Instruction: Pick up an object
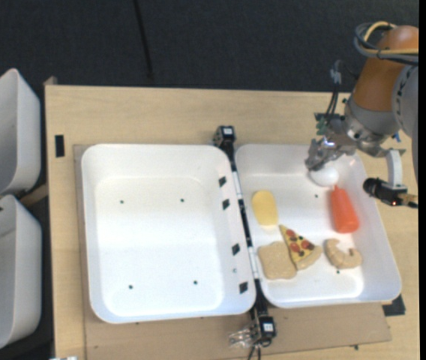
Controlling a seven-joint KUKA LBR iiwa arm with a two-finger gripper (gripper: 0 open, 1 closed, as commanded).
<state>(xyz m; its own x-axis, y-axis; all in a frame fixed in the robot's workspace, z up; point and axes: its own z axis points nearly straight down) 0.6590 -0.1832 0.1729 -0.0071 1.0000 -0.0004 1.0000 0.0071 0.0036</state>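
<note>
The right bin point(370, 276) holds a yellow oblong piece point(265, 208), an orange carrot-like piece point(343, 209), a pizza slice point(301, 247), a tan bread slice point(275, 262) and a tan curled piece point(342, 254). A small white round object point(324, 174) lies near the bin's far edge. My gripper point(323, 156) hangs right over that white object, at the end of the grey and orange arm point(378, 81). The fingers are too small and dark to read.
The left bin point(97, 201) sits beside the right one, joined by black clips point(224, 135) along the shared wall. White boxes point(3, 141) stand off the bench at the left. A dark cable point(142, 28) runs over the floor behind.
</note>
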